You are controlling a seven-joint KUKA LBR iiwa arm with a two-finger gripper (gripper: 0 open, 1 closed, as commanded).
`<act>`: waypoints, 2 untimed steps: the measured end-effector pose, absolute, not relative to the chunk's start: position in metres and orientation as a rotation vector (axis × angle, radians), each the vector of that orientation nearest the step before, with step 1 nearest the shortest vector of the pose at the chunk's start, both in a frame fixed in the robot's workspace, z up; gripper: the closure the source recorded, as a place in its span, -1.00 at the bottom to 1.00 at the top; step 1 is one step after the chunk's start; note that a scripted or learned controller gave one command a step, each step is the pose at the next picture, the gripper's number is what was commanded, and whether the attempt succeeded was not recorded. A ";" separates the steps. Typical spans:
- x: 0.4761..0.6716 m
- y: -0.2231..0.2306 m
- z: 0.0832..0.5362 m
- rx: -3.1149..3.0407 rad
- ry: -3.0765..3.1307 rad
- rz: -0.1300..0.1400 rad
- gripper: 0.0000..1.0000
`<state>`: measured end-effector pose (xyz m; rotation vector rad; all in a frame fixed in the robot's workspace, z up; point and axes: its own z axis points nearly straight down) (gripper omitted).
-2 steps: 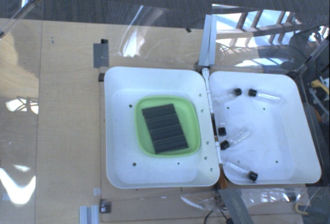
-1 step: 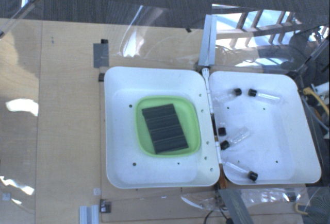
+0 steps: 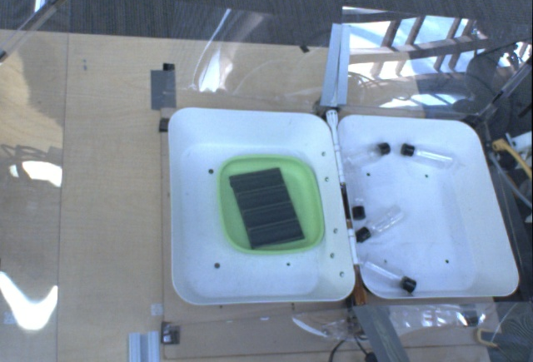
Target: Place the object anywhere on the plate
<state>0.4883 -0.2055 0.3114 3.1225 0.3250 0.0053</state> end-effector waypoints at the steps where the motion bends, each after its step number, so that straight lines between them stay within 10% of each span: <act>1: 0.488 -0.205 0.286 3.125 0.323 0.004 -1.00; 2: 0.488 -0.205 0.274 3.125 0.322 0.004 -1.00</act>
